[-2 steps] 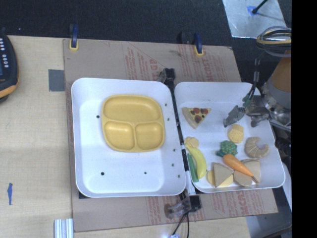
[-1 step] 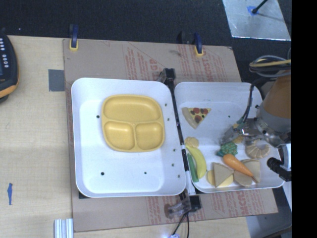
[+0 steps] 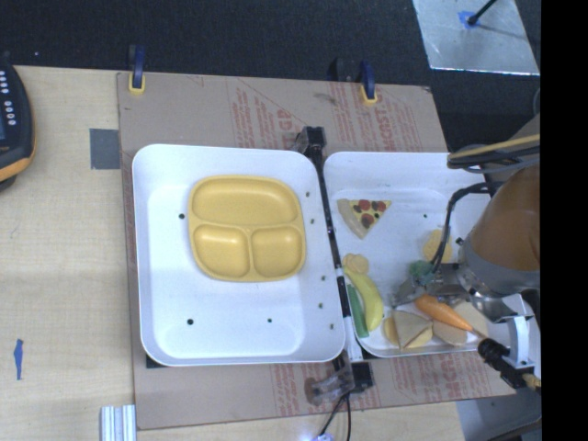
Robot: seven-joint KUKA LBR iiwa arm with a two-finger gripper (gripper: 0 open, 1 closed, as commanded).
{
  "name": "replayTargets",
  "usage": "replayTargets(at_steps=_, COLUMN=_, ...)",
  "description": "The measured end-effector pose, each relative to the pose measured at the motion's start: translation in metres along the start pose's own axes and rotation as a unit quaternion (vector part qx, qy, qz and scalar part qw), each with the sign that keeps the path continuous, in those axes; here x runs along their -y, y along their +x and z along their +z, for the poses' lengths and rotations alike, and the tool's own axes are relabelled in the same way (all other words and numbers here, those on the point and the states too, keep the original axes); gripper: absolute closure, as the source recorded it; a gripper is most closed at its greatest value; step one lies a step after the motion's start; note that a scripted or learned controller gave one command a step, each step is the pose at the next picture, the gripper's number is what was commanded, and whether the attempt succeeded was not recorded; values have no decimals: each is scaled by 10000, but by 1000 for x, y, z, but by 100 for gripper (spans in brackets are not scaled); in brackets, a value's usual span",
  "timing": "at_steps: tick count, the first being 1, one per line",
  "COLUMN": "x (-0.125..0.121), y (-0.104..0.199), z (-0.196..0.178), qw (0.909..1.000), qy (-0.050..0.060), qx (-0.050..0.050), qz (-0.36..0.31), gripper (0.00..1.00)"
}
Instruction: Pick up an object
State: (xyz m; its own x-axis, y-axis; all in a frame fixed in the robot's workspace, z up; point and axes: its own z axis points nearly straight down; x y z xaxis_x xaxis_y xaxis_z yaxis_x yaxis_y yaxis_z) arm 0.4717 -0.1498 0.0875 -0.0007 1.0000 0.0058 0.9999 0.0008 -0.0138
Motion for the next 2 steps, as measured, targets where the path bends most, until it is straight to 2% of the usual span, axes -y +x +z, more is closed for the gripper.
replayTargets(at_steps=1, x=-82, y=-13, z=-3, qw=10000, qy=-68, qx=31, qz=-17, gripper=0)
replayTargets(at_steps=2, x=-40, y=-25, z=-1, qw=10000, qy=-11, qx=14, qz=4, gripper=0)
